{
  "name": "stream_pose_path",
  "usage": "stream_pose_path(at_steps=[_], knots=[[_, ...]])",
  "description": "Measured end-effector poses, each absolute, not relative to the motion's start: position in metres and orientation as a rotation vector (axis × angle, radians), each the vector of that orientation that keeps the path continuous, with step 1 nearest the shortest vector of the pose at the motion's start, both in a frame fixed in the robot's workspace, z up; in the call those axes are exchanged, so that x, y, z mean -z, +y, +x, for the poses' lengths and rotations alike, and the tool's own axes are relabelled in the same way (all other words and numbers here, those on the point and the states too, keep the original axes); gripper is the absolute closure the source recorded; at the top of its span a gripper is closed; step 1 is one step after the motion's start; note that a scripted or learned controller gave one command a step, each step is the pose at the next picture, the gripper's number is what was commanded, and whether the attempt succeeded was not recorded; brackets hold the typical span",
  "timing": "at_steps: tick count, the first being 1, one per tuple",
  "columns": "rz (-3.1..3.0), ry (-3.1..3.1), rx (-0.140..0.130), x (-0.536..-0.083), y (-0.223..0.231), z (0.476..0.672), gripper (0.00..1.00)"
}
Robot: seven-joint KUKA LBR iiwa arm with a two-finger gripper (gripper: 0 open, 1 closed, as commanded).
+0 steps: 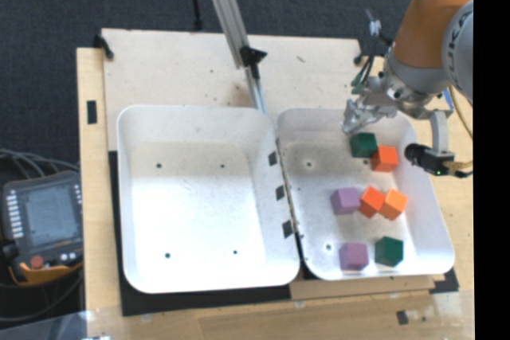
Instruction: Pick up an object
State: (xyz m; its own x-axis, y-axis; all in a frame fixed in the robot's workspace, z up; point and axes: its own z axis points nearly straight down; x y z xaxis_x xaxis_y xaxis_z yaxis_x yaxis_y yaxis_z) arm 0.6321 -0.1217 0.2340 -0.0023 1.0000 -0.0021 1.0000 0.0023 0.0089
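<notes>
The right bin (319,171) holds several small blocks. A dark green block (364,145) lies near its back edge, with an orange block (385,158) touching it on the right. Lower down are a purple block (345,201), two orange blocks (372,201) (394,204), another purple block (353,255) and a green block (389,251). My gripper (356,120) hangs over the bin's back edge, just above and left of the dark green block. Nothing shows between its fingers.
The left bin (199,195) sits beside the right one, with a raised divider between them. A slanted metal pole (227,4) rises behind the bins. A teach pendant (44,223) lies left of the bench.
</notes>
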Motion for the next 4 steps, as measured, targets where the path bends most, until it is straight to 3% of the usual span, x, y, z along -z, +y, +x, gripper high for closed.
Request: stream_pose_path(at_steps=[1, 4], knots=[[2.222, 2.221, 0.004, -0.202, -0.123, 0.632, 1.00], [2.211, 2.230, -0.007, -0.224, 0.032, 0.615, 1.00]])
